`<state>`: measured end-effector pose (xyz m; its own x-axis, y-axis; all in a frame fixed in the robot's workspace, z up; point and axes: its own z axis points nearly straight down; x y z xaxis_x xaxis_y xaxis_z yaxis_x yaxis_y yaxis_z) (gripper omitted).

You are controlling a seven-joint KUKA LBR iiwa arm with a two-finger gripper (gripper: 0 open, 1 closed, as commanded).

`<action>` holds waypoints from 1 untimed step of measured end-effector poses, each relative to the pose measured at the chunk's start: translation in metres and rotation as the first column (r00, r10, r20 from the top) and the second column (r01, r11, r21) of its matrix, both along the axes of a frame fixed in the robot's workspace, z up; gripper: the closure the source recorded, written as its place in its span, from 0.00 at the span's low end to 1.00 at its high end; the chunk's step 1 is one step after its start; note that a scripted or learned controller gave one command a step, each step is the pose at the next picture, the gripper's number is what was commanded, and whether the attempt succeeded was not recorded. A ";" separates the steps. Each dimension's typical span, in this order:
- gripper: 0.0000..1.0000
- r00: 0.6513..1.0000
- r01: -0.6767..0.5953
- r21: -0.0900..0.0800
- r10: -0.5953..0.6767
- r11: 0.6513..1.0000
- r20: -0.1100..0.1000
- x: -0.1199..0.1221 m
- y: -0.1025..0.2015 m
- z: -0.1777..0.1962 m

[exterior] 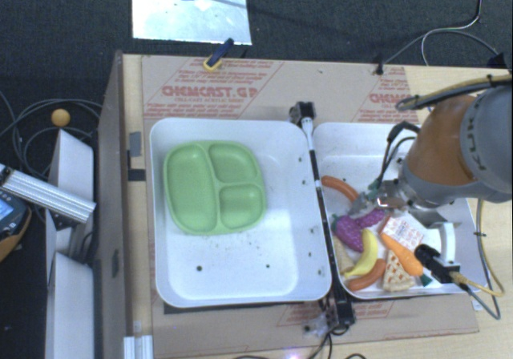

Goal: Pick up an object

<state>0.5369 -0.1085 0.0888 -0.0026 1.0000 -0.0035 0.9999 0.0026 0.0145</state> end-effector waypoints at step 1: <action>1.00 1.000 -0.001 0.000 0.001 1.000 0.000 0.000 0.000 0.009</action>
